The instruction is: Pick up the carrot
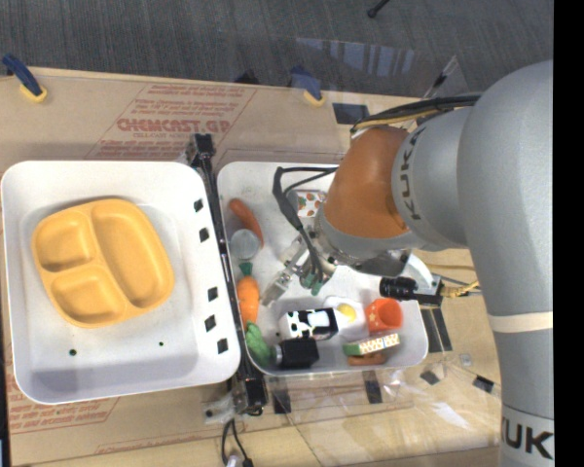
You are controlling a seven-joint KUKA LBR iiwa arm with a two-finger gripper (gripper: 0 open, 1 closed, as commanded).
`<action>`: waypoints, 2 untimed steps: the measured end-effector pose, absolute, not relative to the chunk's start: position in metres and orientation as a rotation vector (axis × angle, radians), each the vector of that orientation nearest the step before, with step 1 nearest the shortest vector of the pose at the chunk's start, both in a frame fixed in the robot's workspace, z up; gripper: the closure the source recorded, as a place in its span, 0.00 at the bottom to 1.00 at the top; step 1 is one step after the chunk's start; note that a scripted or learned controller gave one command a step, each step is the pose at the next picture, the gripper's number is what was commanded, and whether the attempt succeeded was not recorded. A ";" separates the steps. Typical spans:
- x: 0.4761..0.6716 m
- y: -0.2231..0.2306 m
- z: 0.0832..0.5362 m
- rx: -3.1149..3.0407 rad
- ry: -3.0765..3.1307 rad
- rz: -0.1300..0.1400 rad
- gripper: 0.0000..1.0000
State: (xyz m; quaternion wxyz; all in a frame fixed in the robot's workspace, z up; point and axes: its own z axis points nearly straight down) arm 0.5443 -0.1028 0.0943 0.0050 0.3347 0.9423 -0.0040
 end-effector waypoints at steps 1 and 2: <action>0.520 -0.105 0.093 1.670 2.656 -0.016 0.00; 0.553 -0.104 0.092 2.069 2.365 -0.003 0.00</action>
